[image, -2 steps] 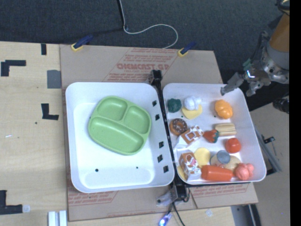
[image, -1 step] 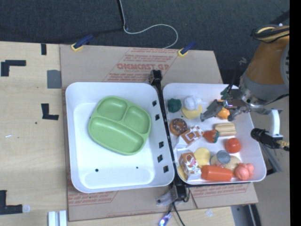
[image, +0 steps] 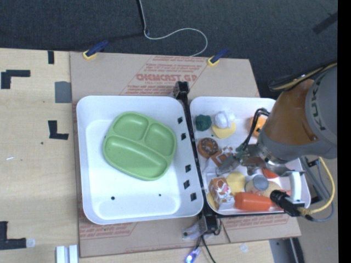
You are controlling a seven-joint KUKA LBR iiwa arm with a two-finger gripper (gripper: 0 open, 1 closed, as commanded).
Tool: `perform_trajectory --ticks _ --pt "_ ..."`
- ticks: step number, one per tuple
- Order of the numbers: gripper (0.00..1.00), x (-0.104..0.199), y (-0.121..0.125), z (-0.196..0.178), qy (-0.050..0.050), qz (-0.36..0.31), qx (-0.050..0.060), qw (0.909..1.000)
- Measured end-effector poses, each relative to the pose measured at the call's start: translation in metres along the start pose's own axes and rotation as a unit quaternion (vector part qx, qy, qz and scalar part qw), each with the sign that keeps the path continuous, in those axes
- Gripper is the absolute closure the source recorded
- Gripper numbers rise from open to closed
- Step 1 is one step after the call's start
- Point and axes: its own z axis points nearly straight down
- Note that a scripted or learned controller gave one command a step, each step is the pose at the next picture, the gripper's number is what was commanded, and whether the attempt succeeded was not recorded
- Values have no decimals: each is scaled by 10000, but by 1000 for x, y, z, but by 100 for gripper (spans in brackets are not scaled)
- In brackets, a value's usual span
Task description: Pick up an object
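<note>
Near edge of right white bin [image: 241, 211]: orange carrot-shaped toy [image: 253, 202], red-white packet [image: 220, 190]. Gripper [image: 240, 159] low over mid-bin clutter, just beside brown ring doughnut [image: 208, 146]; can't tell its state. Left bin [image: 90, 163] w/ green divided plastic tray [image: 139, 144].

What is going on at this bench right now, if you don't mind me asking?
The arm reaches in over the right bin, which holds a heap of small toys. Its gripper is down among them, near a brown donut and a yellow piece; nothing is clearly held. An orange carrot lies along the near wall. The left bin holds a green divided plate, untouched.
</note>
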Motion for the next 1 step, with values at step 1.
perform_trajectory --ticks 1 --pt "0 45 29 -43 -20 -30 -78 10000"
